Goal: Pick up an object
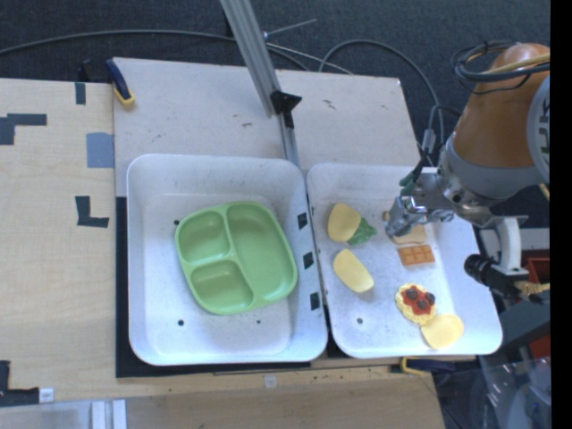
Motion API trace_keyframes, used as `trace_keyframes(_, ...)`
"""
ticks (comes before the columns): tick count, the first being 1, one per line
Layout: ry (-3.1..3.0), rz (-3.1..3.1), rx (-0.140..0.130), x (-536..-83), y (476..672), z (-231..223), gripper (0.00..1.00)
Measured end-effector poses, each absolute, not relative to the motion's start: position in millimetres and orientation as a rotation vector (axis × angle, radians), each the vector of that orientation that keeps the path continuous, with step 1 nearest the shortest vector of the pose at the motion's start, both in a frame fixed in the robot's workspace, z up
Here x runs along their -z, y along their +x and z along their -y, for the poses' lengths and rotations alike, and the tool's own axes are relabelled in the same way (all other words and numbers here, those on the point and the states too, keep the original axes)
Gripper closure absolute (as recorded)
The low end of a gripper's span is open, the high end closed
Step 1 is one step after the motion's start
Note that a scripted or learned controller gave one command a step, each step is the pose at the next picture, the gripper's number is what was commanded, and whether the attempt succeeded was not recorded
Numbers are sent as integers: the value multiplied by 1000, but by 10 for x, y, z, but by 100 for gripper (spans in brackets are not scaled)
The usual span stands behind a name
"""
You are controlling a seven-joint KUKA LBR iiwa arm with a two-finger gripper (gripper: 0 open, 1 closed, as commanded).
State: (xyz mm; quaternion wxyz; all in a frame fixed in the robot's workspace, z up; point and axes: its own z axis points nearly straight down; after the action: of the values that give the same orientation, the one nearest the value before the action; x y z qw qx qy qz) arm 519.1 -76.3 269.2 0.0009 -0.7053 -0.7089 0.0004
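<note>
Yellow pieces [352, 270] and waffle [416, 256] crowd the right bin [380, 345] (open floor lies between them).

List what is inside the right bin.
The right bin holds a yellow piece with a green leaf, a yellow lemon-like piece, an orange waffle, a small pizza and a pale yellow disc. The gripper covers whatever lies beneath it.

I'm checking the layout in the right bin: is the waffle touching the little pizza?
Apart. The camera view shows a strip of bare white bin floor between the waffle and the pizza below it.
</note>
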Motion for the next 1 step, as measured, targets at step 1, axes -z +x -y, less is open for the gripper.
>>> trace_keyframes(1, -2212, 2227, -2, -2507, 5198, 231, 100)
